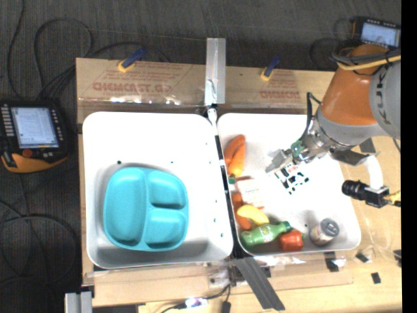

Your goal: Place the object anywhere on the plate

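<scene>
Right bin point(326, 126): pincer point(291, 170) blurred, above its bare floor.

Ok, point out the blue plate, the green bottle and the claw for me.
blue plate point(144, 207): camera view, on the ridge between its compartments.
green bottle point(264, 234): camera view, middle of its body.
claw point(291, 168): camera view, midway between its fingertips.

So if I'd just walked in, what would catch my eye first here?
Probably the bright turquoise plate with its three compartments, lying alone in the left bin. Next, the colourful heap of toy food along the right bin's left and lower edges: an orange carrot, a green bottle, a small grey can. Above that bin hangs the grey arm with its orange band.
</scene>
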You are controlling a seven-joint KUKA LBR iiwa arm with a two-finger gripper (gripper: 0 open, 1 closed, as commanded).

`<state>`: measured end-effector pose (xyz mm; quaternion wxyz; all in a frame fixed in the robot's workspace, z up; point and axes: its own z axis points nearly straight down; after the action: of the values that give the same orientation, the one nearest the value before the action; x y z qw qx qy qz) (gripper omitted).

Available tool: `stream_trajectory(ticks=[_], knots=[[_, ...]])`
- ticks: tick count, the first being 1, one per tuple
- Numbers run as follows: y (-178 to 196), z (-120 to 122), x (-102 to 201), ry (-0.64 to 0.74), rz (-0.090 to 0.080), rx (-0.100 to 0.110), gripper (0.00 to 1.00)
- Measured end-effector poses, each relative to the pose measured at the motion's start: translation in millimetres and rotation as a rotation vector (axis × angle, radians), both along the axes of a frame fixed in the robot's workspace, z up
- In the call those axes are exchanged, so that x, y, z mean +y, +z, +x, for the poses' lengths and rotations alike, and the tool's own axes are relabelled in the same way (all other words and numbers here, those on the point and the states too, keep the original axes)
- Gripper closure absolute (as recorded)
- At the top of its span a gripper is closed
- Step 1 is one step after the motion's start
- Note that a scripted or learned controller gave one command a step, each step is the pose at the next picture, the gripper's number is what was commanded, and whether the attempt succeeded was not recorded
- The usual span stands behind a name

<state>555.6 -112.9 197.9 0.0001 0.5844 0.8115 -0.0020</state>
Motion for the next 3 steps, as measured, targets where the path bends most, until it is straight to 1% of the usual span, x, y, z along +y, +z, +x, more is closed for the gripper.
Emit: stream_trajectory(ticks=[1,2,3], knots=[[-15,-17,64,0.247,0.004,0.001,1.0],[-15,-22,165,0.395,0.005,0.001,1.0],[-15,-22,165,0.395,0.005,0.001,0.0]])
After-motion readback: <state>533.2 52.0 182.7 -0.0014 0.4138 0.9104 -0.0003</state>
